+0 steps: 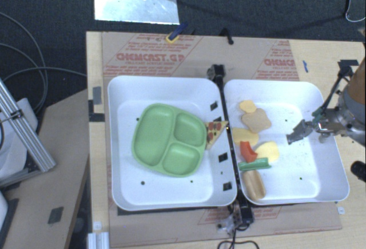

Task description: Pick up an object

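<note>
We are holding our pincer point(296, 134) over the right bin point(309, 185); whether it is apart or together we cannot tell. The toy foods point(254, 147) are lying just left of it, apart from it, untouched.

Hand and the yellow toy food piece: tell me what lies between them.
In the camera view, only bare white floor of the right bin lies between the hand and the yellow toy food piece.
</note>
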{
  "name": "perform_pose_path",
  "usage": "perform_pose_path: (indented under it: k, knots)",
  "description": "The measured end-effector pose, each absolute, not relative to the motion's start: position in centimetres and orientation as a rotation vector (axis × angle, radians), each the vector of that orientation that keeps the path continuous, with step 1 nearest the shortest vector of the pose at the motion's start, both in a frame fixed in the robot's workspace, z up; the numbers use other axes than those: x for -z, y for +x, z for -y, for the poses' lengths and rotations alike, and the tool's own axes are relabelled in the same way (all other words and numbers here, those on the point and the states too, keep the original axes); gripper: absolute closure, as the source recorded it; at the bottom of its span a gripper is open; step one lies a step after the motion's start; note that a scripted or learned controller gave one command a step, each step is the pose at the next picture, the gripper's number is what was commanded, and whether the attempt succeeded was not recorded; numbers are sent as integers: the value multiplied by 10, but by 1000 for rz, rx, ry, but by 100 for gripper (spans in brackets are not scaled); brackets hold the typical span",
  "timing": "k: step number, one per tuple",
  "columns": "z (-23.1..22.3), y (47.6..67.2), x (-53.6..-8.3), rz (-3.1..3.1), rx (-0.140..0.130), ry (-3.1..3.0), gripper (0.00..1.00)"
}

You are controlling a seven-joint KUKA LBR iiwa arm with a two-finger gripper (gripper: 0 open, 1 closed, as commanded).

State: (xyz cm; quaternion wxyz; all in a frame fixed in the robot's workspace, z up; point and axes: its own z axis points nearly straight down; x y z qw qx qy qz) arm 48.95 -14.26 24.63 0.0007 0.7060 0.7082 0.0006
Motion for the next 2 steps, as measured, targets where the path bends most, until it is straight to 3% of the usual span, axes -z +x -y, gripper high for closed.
perform_pose_path:
  k: [1, 2]
  knots:
    - [-11, 487, -216, -2246, -7, 2203, 0]
    - [-69, 536, -232, -2232, -10, 2207, 0]
